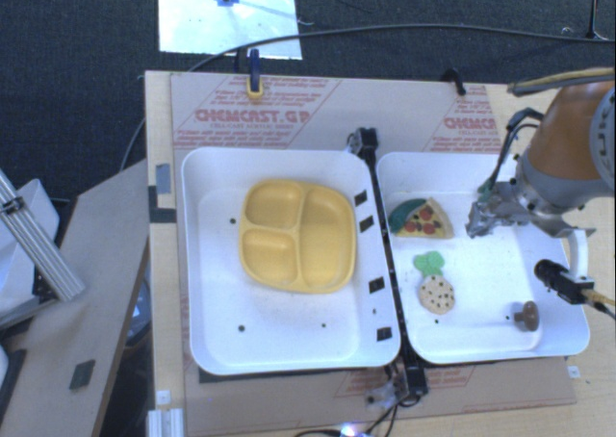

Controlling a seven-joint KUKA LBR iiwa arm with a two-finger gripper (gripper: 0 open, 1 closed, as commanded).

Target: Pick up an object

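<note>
At the right of the frame, the grey arm (pixel 577 151) with its orange band is reaching in over the right-hand bin (pixel 553 339), and its gripper (pixel 481 218) is hanging above the bin's upper middle part. The gripper is too small and dark here to tell how far apart it stands, and nothing is showing in its grasp.

Just left of the gripper, in the upper left of the same bin, a toy pizza slice (pixel 422 218) is lying flat on the white floor, apart from the gripper. Below it, near the bin's centre, a toy pineapple (pixel 434 285) with a green top is lying flat as well. In the lower right corner of that bin, a small brown object (pixel 526 316) is sitting near the rim; what it is cannot be made out.

In the centre left of the frame, the left-hand bin (pixel 212 329) is holding a yellow divided plate (pixel 296 236), lying flat in the bin's middle. Both bins are resting on a printed cardboard sheet (pixel 289 113) that is covering the bench.
</note>
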